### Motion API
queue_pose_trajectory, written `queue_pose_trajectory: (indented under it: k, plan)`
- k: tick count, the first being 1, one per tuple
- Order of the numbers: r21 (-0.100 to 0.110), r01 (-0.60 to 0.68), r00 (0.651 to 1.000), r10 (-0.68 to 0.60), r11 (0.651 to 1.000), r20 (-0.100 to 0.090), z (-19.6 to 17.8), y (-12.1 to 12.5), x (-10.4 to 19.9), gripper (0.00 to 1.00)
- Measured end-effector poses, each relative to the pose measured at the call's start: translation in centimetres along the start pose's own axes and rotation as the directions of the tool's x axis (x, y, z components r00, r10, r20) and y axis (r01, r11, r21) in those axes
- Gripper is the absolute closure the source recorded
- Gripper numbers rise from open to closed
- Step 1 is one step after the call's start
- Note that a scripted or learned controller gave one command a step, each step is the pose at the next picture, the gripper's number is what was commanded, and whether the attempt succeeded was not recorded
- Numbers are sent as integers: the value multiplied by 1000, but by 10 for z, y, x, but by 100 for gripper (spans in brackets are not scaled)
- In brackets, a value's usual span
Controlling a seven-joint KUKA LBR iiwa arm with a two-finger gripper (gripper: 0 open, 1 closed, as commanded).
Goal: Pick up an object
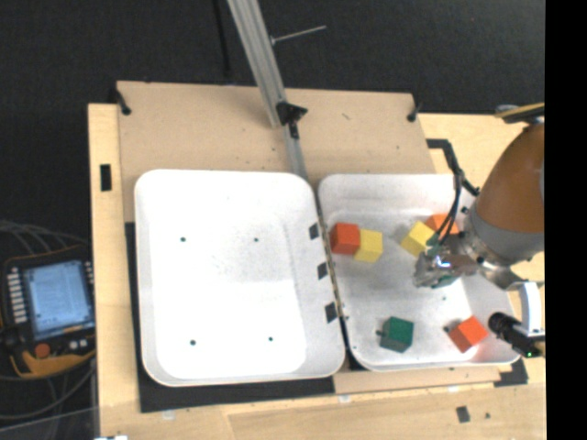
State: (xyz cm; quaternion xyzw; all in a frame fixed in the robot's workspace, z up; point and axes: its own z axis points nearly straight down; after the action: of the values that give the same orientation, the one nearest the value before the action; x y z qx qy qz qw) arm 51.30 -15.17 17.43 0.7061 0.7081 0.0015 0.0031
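My arm (514,195) reaches in from the right over the right bin (385,195), and my jaws (435,271) hang low near the bin's right side; from this slanted look down I cannot tell whether they stand apart or together, and I see nothing plainly caught between them. Just beside them, up and to the left, lies a yellow block (418,237), with a scrap of orange (438,222) showing behind it at the edge of my wrist. A bit of green (447,280) peeks out right at the jaws, too small to make out. Further left sit an orange block (345,238) and a second yellow block (370,245), touching each other. Toward the near rim lie a green block (396,334) and another orange block (466,334), both apart from the jaws. The left bin (225,273) sits alongside on the table (110,246)
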Motion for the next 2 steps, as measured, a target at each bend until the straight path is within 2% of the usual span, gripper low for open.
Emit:
queue_pose_trajectory:
  k: [2]
  plan:
    - [-1, 1, 1000, -1, 1000, 0, -111, 12, 3, 100]
